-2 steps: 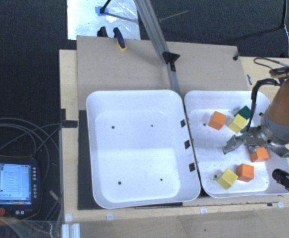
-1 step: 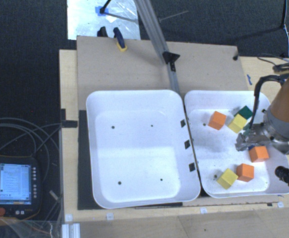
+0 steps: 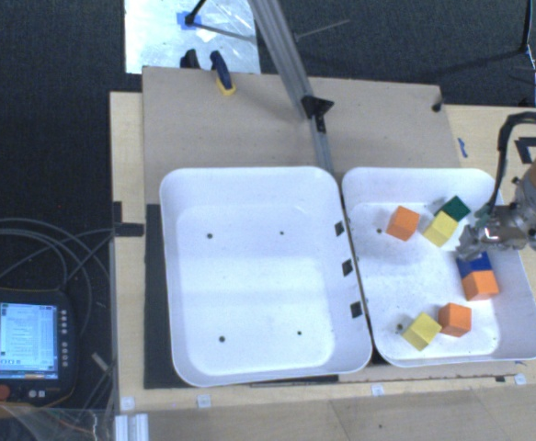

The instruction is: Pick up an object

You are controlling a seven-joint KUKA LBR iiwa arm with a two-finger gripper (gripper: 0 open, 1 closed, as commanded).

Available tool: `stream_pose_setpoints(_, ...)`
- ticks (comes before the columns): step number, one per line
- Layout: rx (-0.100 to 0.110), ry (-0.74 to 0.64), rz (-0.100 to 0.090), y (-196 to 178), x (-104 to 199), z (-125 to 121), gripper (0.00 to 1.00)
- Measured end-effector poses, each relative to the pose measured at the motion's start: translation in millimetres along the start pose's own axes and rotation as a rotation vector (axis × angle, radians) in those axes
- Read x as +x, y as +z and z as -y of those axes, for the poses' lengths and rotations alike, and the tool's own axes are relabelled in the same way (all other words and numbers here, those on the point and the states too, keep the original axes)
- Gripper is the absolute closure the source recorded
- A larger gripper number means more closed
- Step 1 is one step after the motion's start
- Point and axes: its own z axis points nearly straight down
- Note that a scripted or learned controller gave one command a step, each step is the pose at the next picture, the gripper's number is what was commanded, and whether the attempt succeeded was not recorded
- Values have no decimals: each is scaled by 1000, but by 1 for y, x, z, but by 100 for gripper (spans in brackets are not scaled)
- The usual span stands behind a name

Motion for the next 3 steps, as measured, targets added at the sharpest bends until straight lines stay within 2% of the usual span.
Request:
stream_pose_setpoints(1, 5, -1, -2, 2, 0, -1, 100)
stream_pose_setpoints(3, 5, -8, -5, -15, 99, -18, 100)
